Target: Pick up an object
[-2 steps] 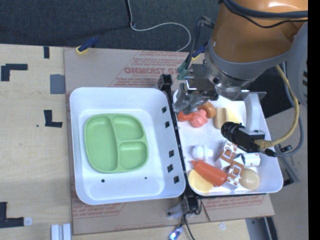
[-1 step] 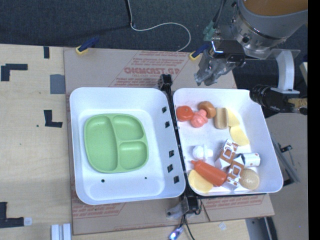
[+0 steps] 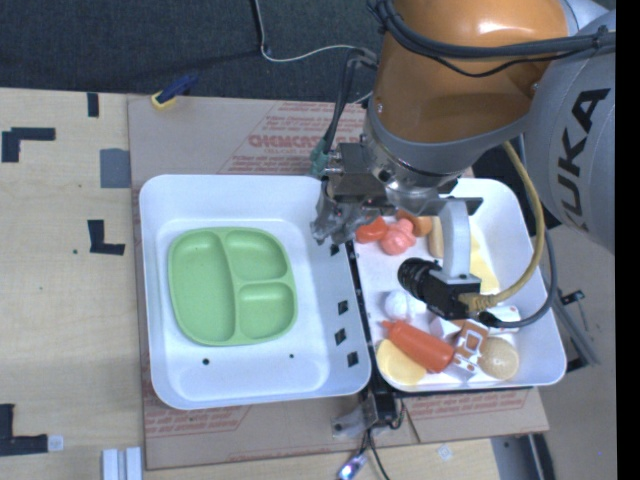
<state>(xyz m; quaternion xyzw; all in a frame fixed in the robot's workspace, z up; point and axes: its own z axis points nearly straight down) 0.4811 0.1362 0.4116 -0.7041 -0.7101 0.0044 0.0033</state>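
A grey robot arm with an orange band reaches in from the right over two shallow white bins on a bench (image 3: 60, 268). Its tool (image 3: 333, 226) hangs low over the ridge where the left bin (image 3: 147, 223) and the right bin (image 3: 548, 353) meet. The tool's body hides its tip, so how far open it is cannot be told, and nothing can be seen in its grip.

The things to pick from lie on both sides. A red and pink piece (image 3: 386, 232) sits in the right bin just beside the tool. Further toward the front of that bin, crowded together, are a white egg shape (image 3: 397, 305), a red-orange carrot shape (image 3: 420, 345) lying across a yellow disc (image 3: 398, 366), and a beige ball (image 3: 500, 358). The left bin holds a green divided plate (image 3: 232, 286), lying flat and well apart from the tool.

The likely risk is position. Lowered from here, the tool would probably meet the bin walls rather than any object and close on nothing. If it shifts right, the red and pink piece looks small and rounded and could be nudged aside instead of gripped. The flat plate offers little to grip except its rim.
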